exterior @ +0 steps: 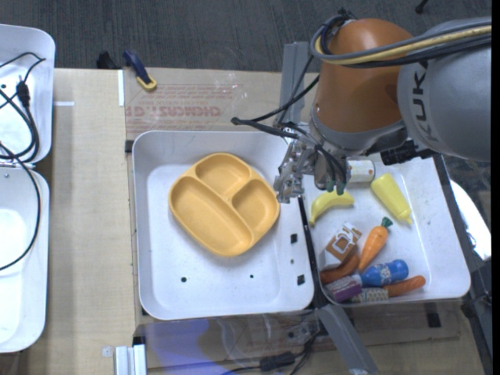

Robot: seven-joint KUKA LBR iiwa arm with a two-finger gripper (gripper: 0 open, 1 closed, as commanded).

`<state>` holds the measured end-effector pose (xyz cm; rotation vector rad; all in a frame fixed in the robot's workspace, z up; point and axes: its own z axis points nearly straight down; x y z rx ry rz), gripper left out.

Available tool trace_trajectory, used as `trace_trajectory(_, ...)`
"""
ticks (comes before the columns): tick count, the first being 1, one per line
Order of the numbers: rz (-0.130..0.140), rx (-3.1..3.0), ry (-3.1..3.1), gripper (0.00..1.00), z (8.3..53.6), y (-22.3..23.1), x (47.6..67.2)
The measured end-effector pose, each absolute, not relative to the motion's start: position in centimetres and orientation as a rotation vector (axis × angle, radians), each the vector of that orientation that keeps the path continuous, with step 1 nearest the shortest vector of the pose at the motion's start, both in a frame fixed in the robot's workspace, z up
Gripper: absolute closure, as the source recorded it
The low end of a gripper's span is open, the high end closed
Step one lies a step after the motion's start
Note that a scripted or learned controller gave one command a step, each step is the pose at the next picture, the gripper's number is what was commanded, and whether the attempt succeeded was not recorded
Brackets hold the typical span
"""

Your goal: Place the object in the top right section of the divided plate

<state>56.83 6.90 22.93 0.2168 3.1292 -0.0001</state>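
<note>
Plate: a yellow divided plate (224, 202) lies in the left bin (156, 287), near its middle and a bit toward the right edge.
Gripper: the gripper (291, 180) hangs over the wall between the two bins, just beside the plate's right rim.
Arm: the grey and orange arm (375, 69) reaches over the right bin (449, 241).
Right bin toys: a banana (331, 204) by the left edge, a corn cob (391, 197), a carrot (374, 243), a blue bottle (384, 273) near the front edge.

Divided plate (224, 213) lay in the left bin (156, 287), banana (331, 204), carrot (375, 242) and bottle (391, 196) in the right bin (447, 233).
</note>
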Motion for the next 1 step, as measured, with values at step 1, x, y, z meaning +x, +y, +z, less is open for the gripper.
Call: trace_trajectory(1, -0.001, 0.156, 3.139, 1.00, 17.59, 10.89, 53.33)
